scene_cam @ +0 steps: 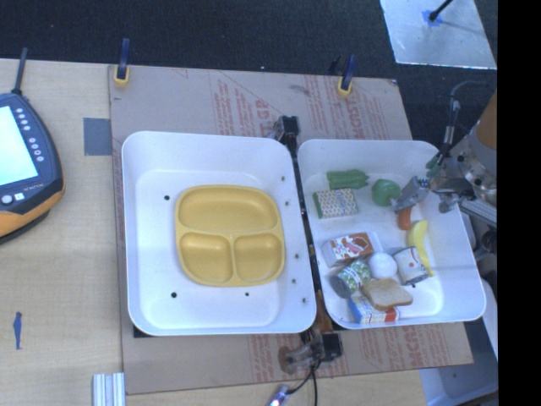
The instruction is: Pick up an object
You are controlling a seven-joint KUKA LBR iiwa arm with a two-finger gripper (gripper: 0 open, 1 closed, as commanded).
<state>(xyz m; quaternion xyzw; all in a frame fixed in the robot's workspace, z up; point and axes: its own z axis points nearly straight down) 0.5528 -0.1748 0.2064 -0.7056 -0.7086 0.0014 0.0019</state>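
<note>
My gripper (416, 194) reaches in from the right over the upper right part of the right bin (453, 313). It hovers just right of a round green object (386, 192) and just above a small red-orange piece (405, 219). Nothing shows held in it. Below lie a yellow banana (420, 242), a small can (411, 266), a white egg (383, 265) and a slice of bread (388, 293). A long green vegetable (347, 178), a patterned box (336, 202) and a red packet (350, 247) lie further left.
The left bin (144, 303) holds a yellow divided plate (230, 233). A tablet-like pendant (24, 163) lies at the bench's far left. Two clamps (345, 76) hold the cardboard at the back. A green-white wrapped item (355, 274) and a small carton (359, 310) crowd the right bin's front.
</note>
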